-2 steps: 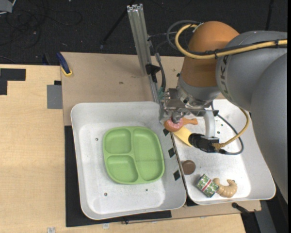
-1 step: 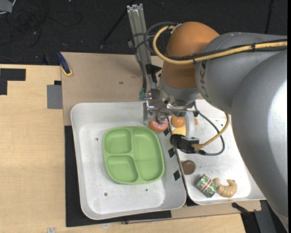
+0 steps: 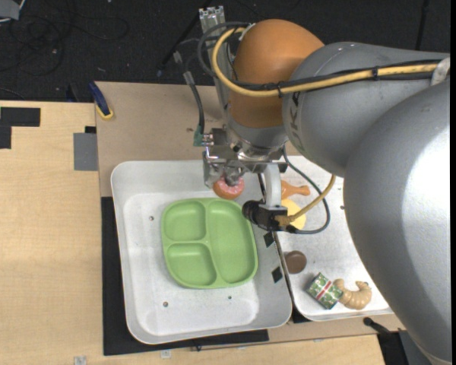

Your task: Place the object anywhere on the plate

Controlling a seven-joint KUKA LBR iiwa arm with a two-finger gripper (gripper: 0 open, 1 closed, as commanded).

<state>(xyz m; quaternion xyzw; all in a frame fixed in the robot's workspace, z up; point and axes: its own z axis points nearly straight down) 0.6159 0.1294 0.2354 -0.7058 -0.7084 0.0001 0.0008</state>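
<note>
Desk: pale wood (image 3: 38, 204) with a few black and grey patches at its left; dark cloth and loose cables lie at the far side.
Task thing: a pink doughnut (image 3: 229, 188), small and ring-like, is in the left bin (image 3: 137, 295) at its far side. It sits just past the far rim of the plate and close to the wall shared with the other bin. It is directly under the end effector.
Whether it is lifted: cannot tell; it may be resting on the bin floor or raised off it.
End effector: (image 3: 229, 175) it points down over the doughnut. I cannot tell whether it is spread, pressed together or pinching the doughnut.
Plate: the green plate (image 3: 210, 242) lies flat in the middle of the left bin. It has three compartments, one long one on the right and two smaller ones on the left, and nothing lies in any of them.
Arm: the grey arm (image 3: 365, 90) comes in from the right, its orange band (image 3: 273, 52) above the wrist, and covers much of the right bin (image 3: 330, 234).
Right bin, far part: an orange piece (image 3: 295, 190) with a yellow piece (image 3: 298, 219) just nearer.
Right bin, near part: a brown round piece (image 3: 295, 261) by the left wall. A green carton (image 3: 321, 290) touches a tan croissant-shaped piece (image 3: 356, 295).
Under the bins: a black mat (image 3: 110, 280).
</note>
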